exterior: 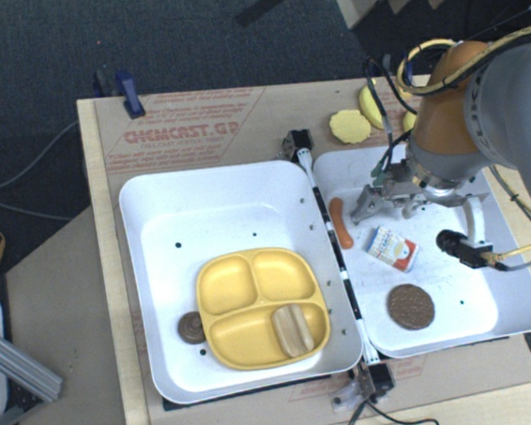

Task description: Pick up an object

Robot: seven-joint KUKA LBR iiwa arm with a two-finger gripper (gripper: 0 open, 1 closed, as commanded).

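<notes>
Camera view showed the tool (389, 201) hovering low over the right bin (516, 308), near the orange sausage (341, 223) and the small carton (391, 248), with a brown disc (411, 306) lower down. It looked like the approach step; next it needed to settle over one item and close. Whether the tool was spread or pressed together I could not tell, since the wrist hid much of it.

Arm (507, 87) cut off at right edge – its wrist hides the gripper's fingertips and part of right bin (448, 329). Yellow tray (256, 302) covers part of brown disc (191, 328), left bin.
</notes>
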